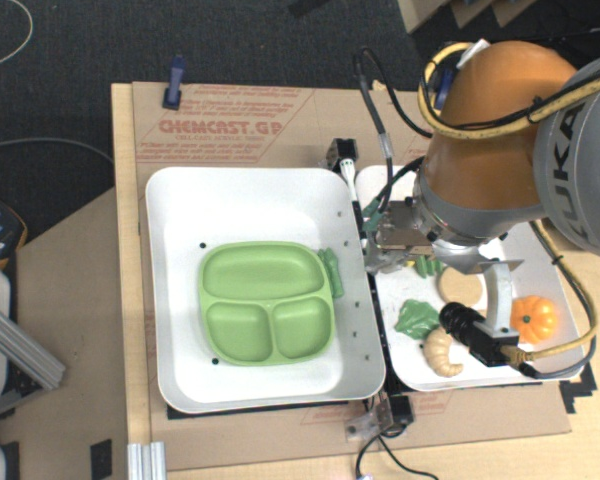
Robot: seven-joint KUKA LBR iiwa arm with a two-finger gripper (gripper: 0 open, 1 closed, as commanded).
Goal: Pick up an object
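In the right bin (405, 373), you had the arm (490, 138) hanging low, its orange band and grey wrist covering the upper half of that bin as the camera saw it. The gripper (398, 244) sat under the wrist, close to the wall beside the left bin (175, 228). You could not tell whether it was released, clenched or grasping anything, because the wrist hid its tip. A scrap of green (426, 265) showed just at its lower edge, too covered to name. The things you might have picked lay toward the bottom of the right bin. A green leafy piece (416, 318) lay nearest the gripper, and a beige croissant-shaped piece (441, 352) just below it. A pale round disc (464, 288) lay partly under the wrist, and an orange pumpkin (535, 317) sat off to the right, apart from the rest. None of them was visibly lifted. The left bin held one thing — a green divided plate (268, 300), lying flat near its middle with three hollows facing up. Both bins rested on a cardboard sheet (230, 118) printed in red.
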